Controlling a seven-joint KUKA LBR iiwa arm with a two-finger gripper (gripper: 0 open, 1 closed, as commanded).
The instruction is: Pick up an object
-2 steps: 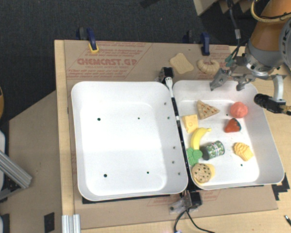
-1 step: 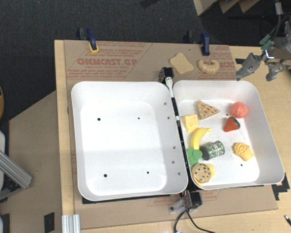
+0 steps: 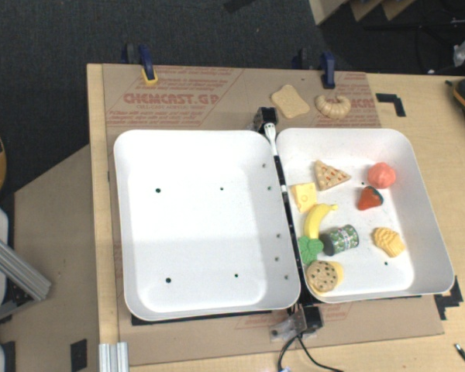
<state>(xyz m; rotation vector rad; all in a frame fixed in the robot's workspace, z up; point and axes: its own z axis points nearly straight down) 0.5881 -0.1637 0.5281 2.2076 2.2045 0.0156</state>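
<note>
A tan board is covering the bench (image 3: 418, 130), sitting over dark carpeted floor (image 3: 54, 22); red print along its far edge is reading "CHEMCAST GP" (image 3: 170, 98), partly faint; two blue-handled clamps (image 3: 146, 62) are pinning that far edge; wooden panels are leaning at the top right of the room, and a metal rail is lying at the lower left. Two shallow white bins are sitting side by side: the left bin (image 3: 139, 208) is showing only small dark dots on its floor; the right bin (image 3: 418, 231) is holding toy food; a pizza slice (image 3: 330, 175), a yellow cheese block (image 3: 304, 196), a banana (image 3: 317, 218), a green leafy piece (image 3: 310, 249), a dark green-labelled can (image 3: 341, 239), a cookie (image 3: 322, 275), a red-pink ball (image 3: 382, 174), a strawberry (image 3: 370, 198) and an orange ridged piece (image 3: 388, 241). Beyond the bins, a bread slice (image 3: 290, 101) and a pretzel-like piece (image 3: 333, 105) are lying on the board; the claw's state cannot be told.
</note>
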